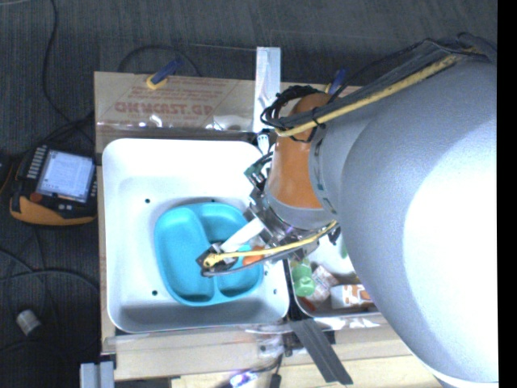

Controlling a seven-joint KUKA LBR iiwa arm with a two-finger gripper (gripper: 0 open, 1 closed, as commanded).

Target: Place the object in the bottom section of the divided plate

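Your arm point(404, 217) takes up the right half, reaching over the left bin point(129, 184) where the blue plate point(182, 253) sits. The gripper point(212, 262) is low over the plate's lower sections, so you look mid-placement. A thin orange-and-yellow object point(254, 255) lies across the plate's right side under the wrist — the thing to place, I'd guess. Can't tell whether the claw is gripping it or has let go. Next you'd need the tip over the bottom section, then a clean release. The right bin point(323, 309) is mostly covered by the arm; a green item point(303, 281) and clutter peek out, hard to identify.
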